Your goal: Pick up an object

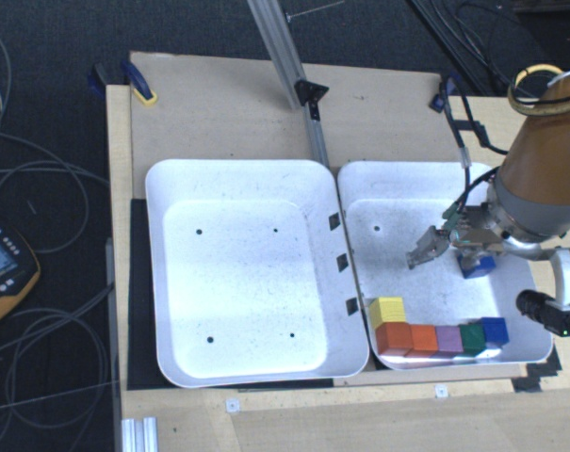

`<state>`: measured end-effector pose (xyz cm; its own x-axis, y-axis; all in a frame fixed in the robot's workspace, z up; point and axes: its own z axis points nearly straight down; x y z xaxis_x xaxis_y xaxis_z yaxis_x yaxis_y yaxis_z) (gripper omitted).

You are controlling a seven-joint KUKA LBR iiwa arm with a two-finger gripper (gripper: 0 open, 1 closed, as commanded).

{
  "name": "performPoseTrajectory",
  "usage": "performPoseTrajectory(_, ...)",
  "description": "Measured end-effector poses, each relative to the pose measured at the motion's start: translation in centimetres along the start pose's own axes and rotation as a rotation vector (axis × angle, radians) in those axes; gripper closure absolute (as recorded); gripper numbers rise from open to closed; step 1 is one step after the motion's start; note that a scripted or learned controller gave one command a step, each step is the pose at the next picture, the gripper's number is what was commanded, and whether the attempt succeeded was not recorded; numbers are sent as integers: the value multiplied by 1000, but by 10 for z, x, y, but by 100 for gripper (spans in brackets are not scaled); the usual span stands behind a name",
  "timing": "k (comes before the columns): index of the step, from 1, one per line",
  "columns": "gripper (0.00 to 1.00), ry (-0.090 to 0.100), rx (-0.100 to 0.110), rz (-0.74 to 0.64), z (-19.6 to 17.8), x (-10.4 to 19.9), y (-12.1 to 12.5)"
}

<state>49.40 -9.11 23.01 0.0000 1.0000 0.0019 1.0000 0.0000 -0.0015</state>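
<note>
A: Where are the blocks?

B: Along the near wall of the right bin (360, 182); a row of them, touching: a yellow block (390, 309) at the left end, set a little behind an orange block (393, 337); then a second orange block (423, 338), a purple block (449, 338), a green block (472, 336), and a blue block (494, 330) at the right end.

A: Any others?

B: One small blue piece (477, 266) further back in the same bin, just under the arm's wrist; partly hidden, so I cannot say whether it is a loose block or part of the tool.

A: And the gripper?

B: The gripper (422, 250) hangs over the middle of the right bin, pointing left and downward; its grey fingers (426, 249) sit over bare bin floor, well apart from the row; nothing shows between them; whether they are apart or together I cannot tell at this angle.

A: The arm?

B: The arm (539, 172) comes in from the right, its broad orange band above the wrist; cables loop around it.

A: The surroundings?

B: The left bin (237, 271) lies beside the right one, the rims touching; both rest on a bench (219, 111); a metal pole (280, 36) slants up from behind the bins; dark floor with cables around.
</note>
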Motion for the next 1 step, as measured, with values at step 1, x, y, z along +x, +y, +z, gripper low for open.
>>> performPoseTrajectory(1,0,4,-10,0,121,-8,-9)
